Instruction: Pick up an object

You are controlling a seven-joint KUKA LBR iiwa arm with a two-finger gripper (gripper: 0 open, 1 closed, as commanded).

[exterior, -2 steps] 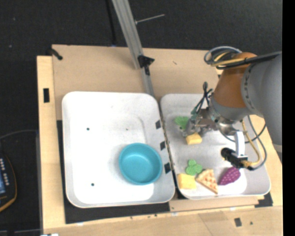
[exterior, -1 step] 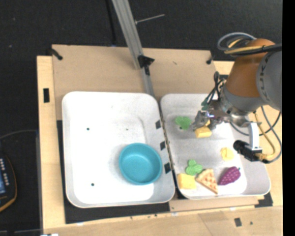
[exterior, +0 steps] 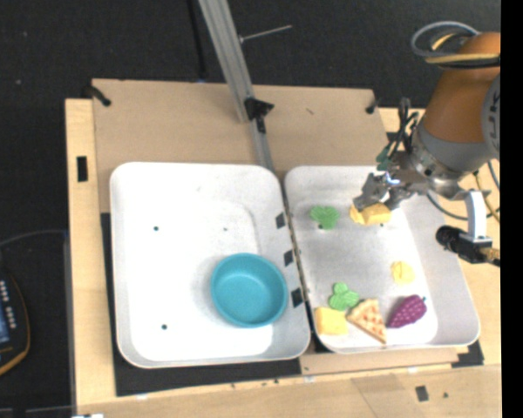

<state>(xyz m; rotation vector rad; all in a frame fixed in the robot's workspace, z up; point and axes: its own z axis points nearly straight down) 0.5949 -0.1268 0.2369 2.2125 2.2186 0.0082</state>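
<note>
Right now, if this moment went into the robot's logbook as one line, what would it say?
gripper: over right bin, at yellow piece | grasp: unclear | blue bowl: left bin | purple grapes, pizza slice: untouched

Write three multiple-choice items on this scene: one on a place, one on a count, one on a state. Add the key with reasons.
1. Where is the blue bowl?
A. In the left bin
B. In the right bin
C. On the bench outside both bins

2. How many green pieces lie in the right bin?
A. None
B. Two
C. Five

3. How does the bowl stand?
A. Upside down
B. On its side
C. Upright, opening upward

Key:
1 A: the bowl sits near the left bin's front right corner.
2 B: one green piece lies toward the back, another beside the pizza slice.
3 C: its hollow inside faces the camera.

The gripper is over the right bin at a yellow piece.
</note>
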